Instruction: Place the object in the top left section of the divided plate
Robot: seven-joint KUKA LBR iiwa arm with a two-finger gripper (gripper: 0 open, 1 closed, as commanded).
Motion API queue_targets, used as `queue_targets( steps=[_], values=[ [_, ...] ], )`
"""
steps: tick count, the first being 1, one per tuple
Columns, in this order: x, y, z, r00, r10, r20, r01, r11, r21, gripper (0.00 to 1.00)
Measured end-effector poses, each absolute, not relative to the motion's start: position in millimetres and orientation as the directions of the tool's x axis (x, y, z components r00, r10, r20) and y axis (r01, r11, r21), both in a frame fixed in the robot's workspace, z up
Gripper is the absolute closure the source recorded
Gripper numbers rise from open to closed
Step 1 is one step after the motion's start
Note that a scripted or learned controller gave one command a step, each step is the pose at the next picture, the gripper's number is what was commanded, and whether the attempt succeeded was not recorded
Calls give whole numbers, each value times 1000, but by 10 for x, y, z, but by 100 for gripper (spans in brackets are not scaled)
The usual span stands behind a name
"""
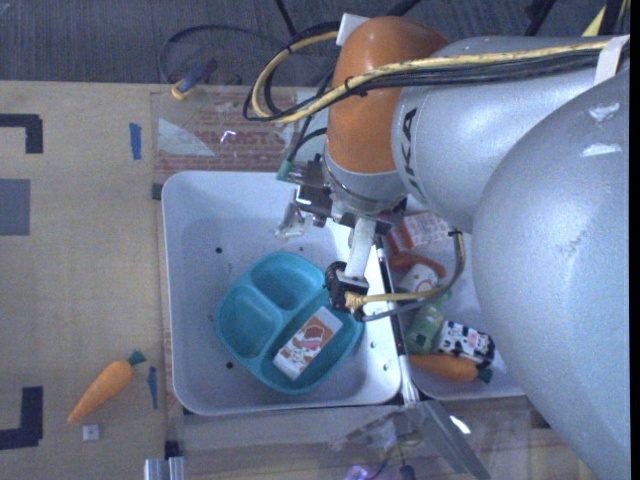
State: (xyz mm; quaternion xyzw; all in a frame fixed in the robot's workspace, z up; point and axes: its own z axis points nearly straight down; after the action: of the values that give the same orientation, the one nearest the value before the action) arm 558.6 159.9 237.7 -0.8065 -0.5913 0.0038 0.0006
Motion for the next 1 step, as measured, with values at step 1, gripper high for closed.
queue_targets(
  steps=[1],
  values=[
    [5862, 1983, 3335, 545, 839, -8, 839, -545, -3, 0]
  ],
)
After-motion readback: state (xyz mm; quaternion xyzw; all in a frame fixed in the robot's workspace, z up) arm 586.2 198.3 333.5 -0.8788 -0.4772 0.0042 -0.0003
